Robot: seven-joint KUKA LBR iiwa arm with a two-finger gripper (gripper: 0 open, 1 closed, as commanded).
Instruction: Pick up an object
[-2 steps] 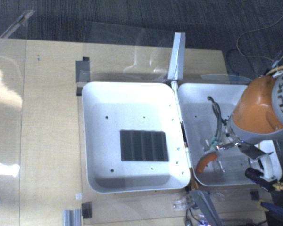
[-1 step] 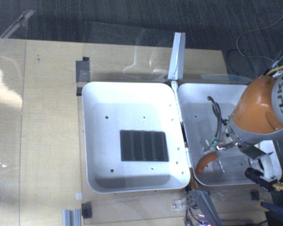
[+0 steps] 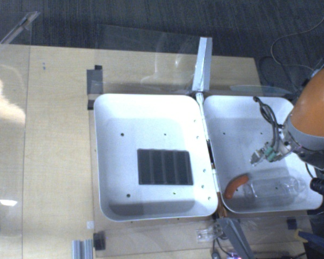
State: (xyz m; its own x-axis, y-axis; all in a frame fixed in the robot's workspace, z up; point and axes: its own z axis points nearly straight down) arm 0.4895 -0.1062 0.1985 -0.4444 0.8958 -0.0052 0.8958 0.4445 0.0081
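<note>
In the right bin [image 3: 227, 117], a curved orange-red sausage-shaped object [image 3: 236, 185] lies by the front left corner. Just right of it, a clear plastic bottle [image 3: 274, 188] lies on its side along the front wall. My gripper [image 3: 263, 156] hangs over the middle of this bin, a little above and behind the bottle and to the upper right of the orange object, with nothing visibly in it. A dark ribbed rectangular block [image 3: 164, 167] lies flat in the middle of the left bin [image 3: 113, 123].
The arm's orange band and grey wrist [image 3: 313, 115] cover the right bin's right side, with cables trailing beside them. A metal post [image 3: 202, 63] stands behind the seam between the bins. Clamps and brackets [image 3: 227, 236] sit at the front edge.
</note>
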